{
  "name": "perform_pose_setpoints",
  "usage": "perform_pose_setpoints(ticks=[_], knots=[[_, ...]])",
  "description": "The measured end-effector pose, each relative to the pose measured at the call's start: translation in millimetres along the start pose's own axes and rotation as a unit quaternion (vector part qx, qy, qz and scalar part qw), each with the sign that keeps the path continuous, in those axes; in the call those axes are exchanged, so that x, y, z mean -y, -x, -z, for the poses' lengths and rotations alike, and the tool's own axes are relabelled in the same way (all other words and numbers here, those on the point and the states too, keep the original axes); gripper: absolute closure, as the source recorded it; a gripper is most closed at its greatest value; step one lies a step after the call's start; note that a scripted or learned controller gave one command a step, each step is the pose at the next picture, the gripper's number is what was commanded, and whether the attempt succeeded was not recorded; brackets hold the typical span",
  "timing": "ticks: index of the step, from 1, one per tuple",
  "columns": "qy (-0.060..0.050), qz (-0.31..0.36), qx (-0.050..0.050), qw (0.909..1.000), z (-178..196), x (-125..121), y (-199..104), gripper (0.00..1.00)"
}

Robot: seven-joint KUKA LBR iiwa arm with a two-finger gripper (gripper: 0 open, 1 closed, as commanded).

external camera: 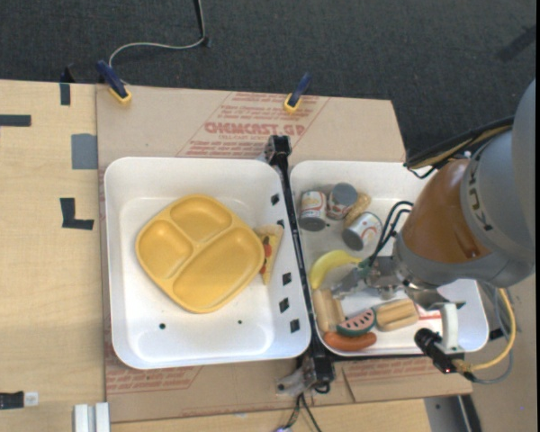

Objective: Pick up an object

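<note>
I position my gripper [358,277] low in the right shallow white plastic bin [450,338], over the clustered toy food, since candidates sit densest there. I cannot tell its grasp state. Just beside it lie a smooth curved yellow plastic banana [328,265] and a tan bread-like block [397,314]. The glossy yellow divided plate [200,252] rests flat in the left bin [135,331].
</note>
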State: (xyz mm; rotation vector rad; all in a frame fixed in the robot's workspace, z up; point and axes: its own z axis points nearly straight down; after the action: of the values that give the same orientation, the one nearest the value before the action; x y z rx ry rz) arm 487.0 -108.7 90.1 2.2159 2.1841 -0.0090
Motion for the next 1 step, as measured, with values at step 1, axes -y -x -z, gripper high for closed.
perform_pose_setpoints(ticks=[1], knots=[[-0.001, 0.002, -0.003, 1.0, -0.5, -0.3, 2.5, 0.0]])
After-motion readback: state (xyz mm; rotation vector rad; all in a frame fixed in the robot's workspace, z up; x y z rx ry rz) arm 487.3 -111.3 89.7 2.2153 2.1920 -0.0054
